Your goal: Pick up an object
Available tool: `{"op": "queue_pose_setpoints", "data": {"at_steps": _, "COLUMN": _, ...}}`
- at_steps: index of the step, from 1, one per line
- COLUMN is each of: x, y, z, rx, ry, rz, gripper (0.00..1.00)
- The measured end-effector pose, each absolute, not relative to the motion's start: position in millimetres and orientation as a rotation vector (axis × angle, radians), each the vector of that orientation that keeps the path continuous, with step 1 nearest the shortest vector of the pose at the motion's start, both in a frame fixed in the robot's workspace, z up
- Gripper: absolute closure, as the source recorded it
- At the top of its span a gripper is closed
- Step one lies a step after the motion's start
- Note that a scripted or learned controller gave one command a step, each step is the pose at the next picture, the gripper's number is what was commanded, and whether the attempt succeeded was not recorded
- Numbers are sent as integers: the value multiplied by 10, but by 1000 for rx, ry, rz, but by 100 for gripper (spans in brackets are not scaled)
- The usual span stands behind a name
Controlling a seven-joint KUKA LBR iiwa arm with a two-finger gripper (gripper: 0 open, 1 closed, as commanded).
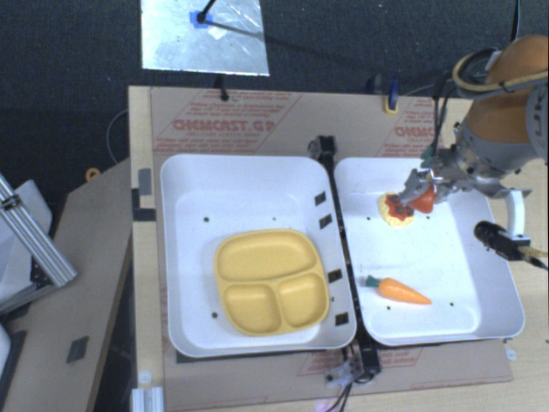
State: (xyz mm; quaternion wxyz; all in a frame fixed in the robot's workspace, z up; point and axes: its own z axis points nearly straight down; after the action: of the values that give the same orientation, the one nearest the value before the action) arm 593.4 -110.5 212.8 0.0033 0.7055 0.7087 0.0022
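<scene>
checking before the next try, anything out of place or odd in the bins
Nothing stands out. The yellow tray lies flat in the left bin; the carrot lies on its side in the right bin. The gripper is at a red and yellow toy.

— What sits by the fingers point(418, 187)?
— A red-and-yellow toy point(400, 210), flat, just beside and below them.
— And the carrot point(401, 291)?
— Orange, green-topped, lying flat, well apart from them.
</scene>
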Motion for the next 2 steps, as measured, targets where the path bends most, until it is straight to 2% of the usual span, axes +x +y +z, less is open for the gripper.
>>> {"op": "queue_pose_setpoints", "data": {"at_steps": 2, "x": 5821, "y": 2, "z": 2312, "rx": 2211, "ry": 2234, "rz": 3, "gripper": 100}}
